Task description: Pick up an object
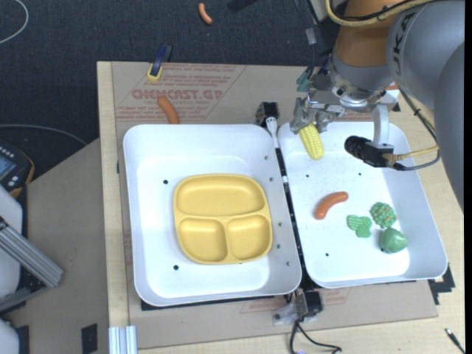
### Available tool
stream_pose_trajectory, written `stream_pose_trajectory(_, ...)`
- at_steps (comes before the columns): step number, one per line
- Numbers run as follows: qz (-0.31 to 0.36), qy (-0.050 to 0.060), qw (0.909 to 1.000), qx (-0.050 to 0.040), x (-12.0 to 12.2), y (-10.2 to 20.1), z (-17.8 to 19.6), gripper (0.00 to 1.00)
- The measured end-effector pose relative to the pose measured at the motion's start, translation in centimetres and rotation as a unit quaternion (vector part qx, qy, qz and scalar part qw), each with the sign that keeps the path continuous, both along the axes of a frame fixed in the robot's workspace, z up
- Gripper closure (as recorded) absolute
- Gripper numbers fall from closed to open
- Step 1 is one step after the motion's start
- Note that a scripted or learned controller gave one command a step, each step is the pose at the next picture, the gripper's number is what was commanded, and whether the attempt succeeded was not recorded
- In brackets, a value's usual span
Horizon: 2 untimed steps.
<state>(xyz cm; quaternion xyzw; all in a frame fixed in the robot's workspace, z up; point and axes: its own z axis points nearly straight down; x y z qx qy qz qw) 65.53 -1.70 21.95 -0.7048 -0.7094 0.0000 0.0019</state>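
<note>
Green toys, sausage: lying below claw. Claw appearing to be pinching corn cob; lifting comes next, needing a steady grip.

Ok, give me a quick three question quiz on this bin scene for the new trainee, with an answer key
1. True or false: the yellow tray lies in the left bin.
2. Which item lies nearest the gripper? A) sausage B) corn cob C) green pepper
3. Fill in: the broccoli lies in the ____ bin.

Key: 1 true; 2 B; 3 right.
</note>
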Motion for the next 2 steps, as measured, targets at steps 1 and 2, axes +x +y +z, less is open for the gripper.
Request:
stream_pose_trajectory(1, 0.000, 0.000, 1.0000, 0.0000, -0.4, 5.2, -0.5, 1.00)
stream_pose_trajectory(2, -0.001, -0.004, 1.0000, -0.0006, 0.1, 8.6, 1.6, 1.00)
